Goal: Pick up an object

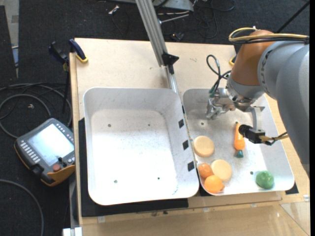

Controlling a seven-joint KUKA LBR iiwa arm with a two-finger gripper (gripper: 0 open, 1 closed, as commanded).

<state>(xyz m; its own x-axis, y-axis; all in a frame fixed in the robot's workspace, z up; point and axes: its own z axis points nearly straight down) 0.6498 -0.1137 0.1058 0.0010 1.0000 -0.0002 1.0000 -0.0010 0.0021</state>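
Note:
The right bin holds several small toys. A pale round disc lies near its left wall, with a second pale disc below it. Two orange balls sit at the front left corner. An orange carrot-shaped piece with a teal tip lies mid-bin, and a green ball rests at the front right. My gripper hangs over the back part of the right bin, above and right of the upper disc, with nothing seen between its fingers.
The left bin stands beside the right one, sharing a middle wall. A slanted metal pole rises from behind the bins. A teach pendant lies on the floor at the left. The arm covers the right bin's back right corner.

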